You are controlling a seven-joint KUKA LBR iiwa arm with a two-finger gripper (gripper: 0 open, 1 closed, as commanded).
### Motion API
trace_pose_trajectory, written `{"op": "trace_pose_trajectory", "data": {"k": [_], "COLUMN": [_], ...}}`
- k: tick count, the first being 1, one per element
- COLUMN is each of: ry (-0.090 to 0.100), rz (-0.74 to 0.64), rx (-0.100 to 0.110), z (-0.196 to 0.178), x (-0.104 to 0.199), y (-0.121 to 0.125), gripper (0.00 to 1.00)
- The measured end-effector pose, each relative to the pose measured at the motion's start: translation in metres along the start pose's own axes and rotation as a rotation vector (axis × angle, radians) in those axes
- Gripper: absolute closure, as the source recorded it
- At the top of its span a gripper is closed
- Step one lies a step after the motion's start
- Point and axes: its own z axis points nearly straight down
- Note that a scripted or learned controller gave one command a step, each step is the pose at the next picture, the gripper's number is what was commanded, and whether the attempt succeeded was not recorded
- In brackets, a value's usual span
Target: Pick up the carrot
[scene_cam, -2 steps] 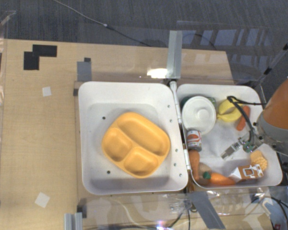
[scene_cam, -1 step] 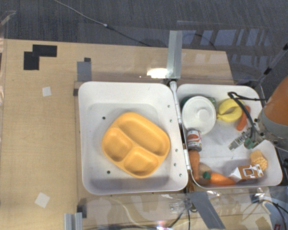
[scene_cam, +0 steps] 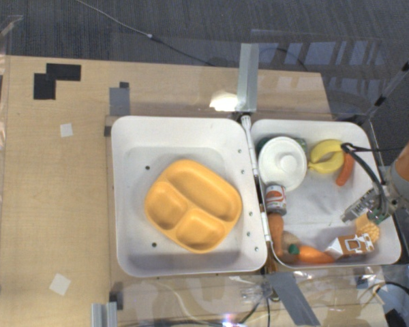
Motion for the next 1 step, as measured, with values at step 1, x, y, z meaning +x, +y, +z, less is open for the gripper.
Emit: {"op": "trace_pose_trajectory", "data": {"k": [1], "ry": [0.002], "rz": [0.187], "rx": [0.0], "z": [0.0089], "x": [0.02], "y": [0.016], "gripper": [1.0]}}
